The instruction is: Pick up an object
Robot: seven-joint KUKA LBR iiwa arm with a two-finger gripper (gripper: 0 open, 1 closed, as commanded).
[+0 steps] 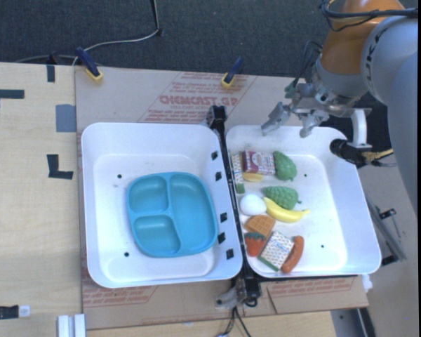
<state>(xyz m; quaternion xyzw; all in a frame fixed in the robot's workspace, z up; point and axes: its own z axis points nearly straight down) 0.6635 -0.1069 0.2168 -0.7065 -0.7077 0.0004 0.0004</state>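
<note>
Two white bins sit side by side on the surface (35, 209). Left bin (98, 146) holds a blue divided tray (172, 213). Right bin (351, 223) holds toy food clustered along its left side: banana (286, 213), egg (252, 204), green pieces, sausage (293, 253). Gripper (292, 126) hovers over the right bin's back rim, fingers spread, nothing between them.

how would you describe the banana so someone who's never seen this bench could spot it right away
Start at the right-hand shallow white bin, the one crowded with toy food rather than the one holding the blue divided tray. In its middle lies the curved yellow plastic banana, just below a bumpy green vegetable and right of a white egg. It is the only long, bright yellow piece there.
</note>
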